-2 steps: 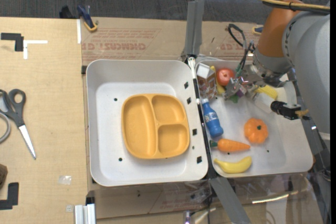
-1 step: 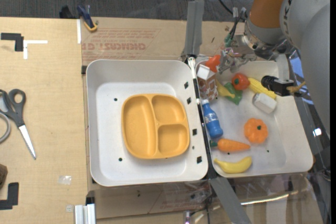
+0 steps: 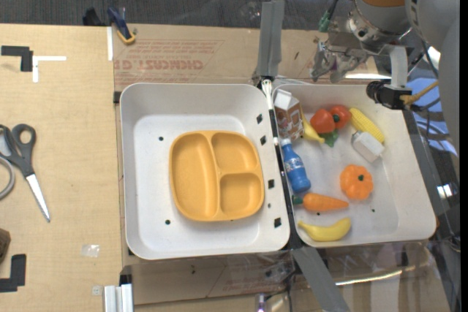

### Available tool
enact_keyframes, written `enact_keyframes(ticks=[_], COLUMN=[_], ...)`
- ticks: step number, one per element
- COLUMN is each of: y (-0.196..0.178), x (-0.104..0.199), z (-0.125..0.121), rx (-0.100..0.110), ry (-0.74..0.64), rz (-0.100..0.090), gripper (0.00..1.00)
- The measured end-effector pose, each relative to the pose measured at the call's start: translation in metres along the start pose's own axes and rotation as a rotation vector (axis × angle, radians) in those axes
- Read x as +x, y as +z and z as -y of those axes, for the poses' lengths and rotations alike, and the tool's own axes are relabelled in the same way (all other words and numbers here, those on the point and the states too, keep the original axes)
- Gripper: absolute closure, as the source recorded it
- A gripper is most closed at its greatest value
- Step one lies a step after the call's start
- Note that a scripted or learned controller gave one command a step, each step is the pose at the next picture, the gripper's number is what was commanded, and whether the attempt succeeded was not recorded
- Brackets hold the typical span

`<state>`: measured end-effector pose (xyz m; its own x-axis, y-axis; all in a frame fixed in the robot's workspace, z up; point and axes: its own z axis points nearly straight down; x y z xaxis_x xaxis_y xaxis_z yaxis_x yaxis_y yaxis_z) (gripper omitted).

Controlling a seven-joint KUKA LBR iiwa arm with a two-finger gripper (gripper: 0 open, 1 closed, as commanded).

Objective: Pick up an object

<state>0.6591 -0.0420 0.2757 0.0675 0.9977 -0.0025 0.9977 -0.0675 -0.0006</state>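
My gripper point(image 3: 331, 69) hangs over the back rim of the right bin point(image 3: 409, 193), open, with nothing between its fingers. Below it in that bin lie a small carton point(image 3: 289, 117), a red tomato point(image 3: 329, 119), a yellow corn cob point(image 3: 367, 125) and a white block point(image 3: 367, 145). Nearer the front are a blue bottle point(image 3: 295, 168), an orange pumpkin point(image 3: 356, 182), a carrot point(image 3: 324, 202) and a banana point(image 3: 325, 229). All of them rest on the bin floor, apart from the gripper.
The left bin point(image 3: 142, 157) holds a yellow divided plate point(image 3: 217, 175). Scissors point(image 3: 25, 164) lie on the bench at far left, and a blue clip point(image 3: 121, 25) sits behind the left bin. A grey strap point(image 3: 270, 40) runs back from between the bins.
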Motion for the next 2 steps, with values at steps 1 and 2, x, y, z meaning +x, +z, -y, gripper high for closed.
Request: enact_keyframes(ticks=[1, 2], y=[0.003, 0.081], x=[-0.005, 0.037], z=[0.000, 0.008], rx=[0.003, 0.003], ry=[-0.084, 0.076], rz=[0.000, 0.000], gripper=[1.00, 1.00])
